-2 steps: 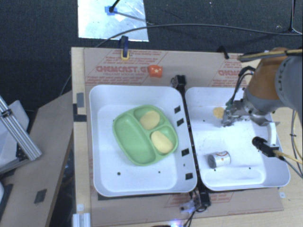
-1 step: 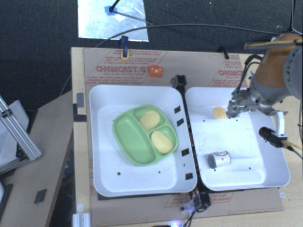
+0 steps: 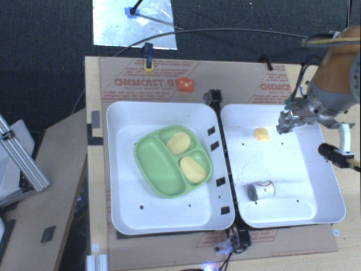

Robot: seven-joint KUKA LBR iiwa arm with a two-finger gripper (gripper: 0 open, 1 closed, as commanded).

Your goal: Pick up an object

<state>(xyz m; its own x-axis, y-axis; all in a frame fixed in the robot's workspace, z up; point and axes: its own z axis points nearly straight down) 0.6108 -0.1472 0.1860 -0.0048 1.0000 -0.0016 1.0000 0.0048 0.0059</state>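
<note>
On your left, the left bin (image 3: 121,168) holds a green divided plate (image 3: 163,165) with two yellow food pieces (image 3: 179,143) in its two smaller compartments. Across the divider, the right bin (image 3: 321,208) carries a small yellow piece (image 3: 261,134) near its far side and a little grey and white can (image 3: 262,189) lying on its side near the front edge.

The gripper (image 3: 284,122) hovers just to the right of the small yellow piece, apart from it, and you can see nothing between its tips. How far apart they stand is too small and dark to make out, so I cannot tell.

If you go for that yellow piece, watch for the tips landing beside it and nudging it away; it looks low and rounded. The can may roll if you clip it off-centre.

The arm is cut off at the right edge, and the gripper's height above the bin floor is hard to judge.
</note>
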